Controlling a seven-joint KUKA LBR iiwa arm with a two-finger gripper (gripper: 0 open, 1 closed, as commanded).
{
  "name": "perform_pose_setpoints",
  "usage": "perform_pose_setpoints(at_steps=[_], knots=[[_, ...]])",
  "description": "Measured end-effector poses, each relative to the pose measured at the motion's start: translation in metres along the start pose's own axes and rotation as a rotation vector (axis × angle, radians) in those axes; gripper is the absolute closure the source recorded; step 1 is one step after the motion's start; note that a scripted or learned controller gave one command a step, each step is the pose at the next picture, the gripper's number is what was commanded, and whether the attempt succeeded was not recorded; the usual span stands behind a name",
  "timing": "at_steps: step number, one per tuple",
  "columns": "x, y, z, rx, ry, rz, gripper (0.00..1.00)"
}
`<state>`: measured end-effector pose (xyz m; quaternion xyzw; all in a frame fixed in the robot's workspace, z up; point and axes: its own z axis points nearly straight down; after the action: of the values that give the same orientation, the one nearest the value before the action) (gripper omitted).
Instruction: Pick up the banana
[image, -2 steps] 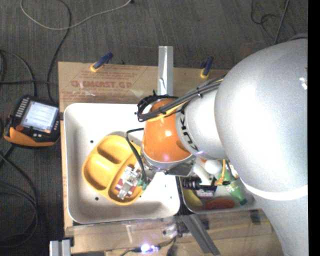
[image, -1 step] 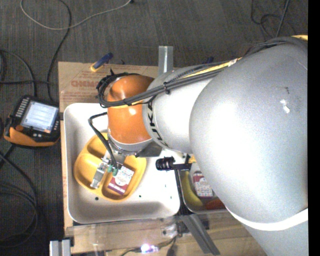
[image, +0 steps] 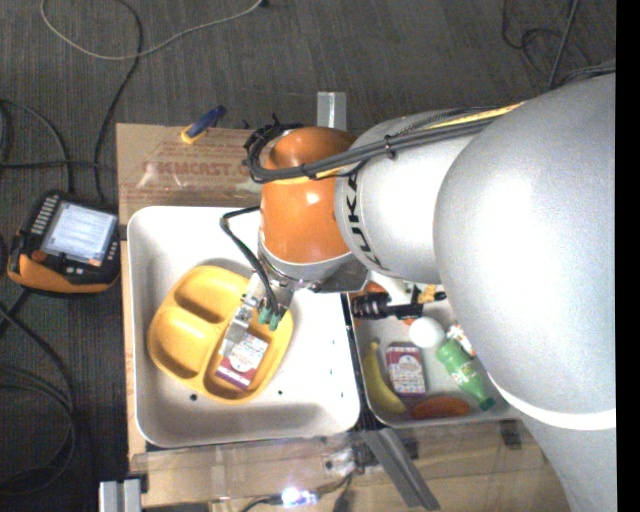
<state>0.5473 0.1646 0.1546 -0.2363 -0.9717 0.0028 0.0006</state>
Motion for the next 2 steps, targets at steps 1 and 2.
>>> perform_pose_setpoints(at_steps=[1, 2], knots=[[-0.077, 0.017, 0.026, 0.000, 0.001, 0.174, 0.00], [-0.086, -0.073, -0.026, 0.000, 0.001, 0.136, 0.00]])
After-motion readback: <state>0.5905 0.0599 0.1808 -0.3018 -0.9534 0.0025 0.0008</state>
